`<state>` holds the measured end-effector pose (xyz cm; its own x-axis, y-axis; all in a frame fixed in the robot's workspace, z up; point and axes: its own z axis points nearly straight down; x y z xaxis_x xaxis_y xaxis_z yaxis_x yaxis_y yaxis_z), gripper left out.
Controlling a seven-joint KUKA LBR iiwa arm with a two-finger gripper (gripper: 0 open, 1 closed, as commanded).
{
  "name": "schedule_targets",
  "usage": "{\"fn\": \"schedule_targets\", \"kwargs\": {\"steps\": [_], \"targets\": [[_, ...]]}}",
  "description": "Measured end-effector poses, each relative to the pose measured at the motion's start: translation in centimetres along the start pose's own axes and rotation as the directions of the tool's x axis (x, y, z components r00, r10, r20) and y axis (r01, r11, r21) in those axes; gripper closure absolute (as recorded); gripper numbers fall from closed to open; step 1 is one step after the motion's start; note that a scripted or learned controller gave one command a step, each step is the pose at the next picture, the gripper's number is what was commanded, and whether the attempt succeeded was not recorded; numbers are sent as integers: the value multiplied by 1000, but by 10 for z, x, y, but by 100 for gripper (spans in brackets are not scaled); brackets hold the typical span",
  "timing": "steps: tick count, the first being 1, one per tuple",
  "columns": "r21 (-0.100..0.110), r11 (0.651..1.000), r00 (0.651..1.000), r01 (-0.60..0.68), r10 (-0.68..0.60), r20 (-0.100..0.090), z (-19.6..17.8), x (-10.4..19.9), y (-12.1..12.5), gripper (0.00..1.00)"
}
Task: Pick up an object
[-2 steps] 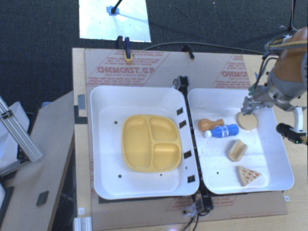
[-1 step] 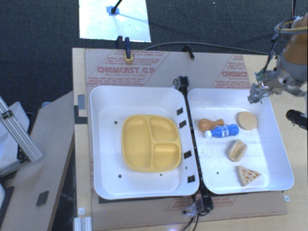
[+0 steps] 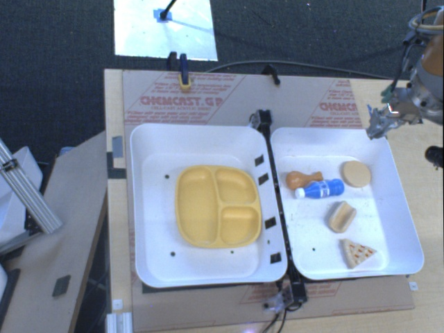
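Observation:
The right bin (image 3: 399, 186) holds several small items: a brown drumstick-shaped piece (image 3: 303, 180), a blue bottle (image 3: 320, 189) lying on its side, a round tan disc (image 3: 356, 174), a bread roll (image 3: 341, 216) and a pizza-slice wedge (image 3: 358, 253). My gripper (image 3: 380, 121) hangs at the far right corner of that bin, above its rim. It is apart from every item, and the tan disc lies closest to it. Nothing shows held in it.
A yellow divided plate (image 3: 218, 205) lies in the left bin (image 3: 152, 186). Black clips run along the seam between the bins (image 3: 267, 186). A metal rail (image 3: 28, 193) juts in at the left. A cable crosses the board behind the bins (image 3: 312, 68).

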<state>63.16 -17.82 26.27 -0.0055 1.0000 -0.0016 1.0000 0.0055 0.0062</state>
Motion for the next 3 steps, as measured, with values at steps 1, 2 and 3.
{"fn": "schedule_targets", "kwargs": {"steps": [1,2,3], "targets": [[4,1000,1000,2,-2,-2,-3,43,-12,100],[4,1000,1000,4,-4,-3,-6,100,-28,100],[7,1000,1000,2,-2,-3,-3,141,-49,100]]}}
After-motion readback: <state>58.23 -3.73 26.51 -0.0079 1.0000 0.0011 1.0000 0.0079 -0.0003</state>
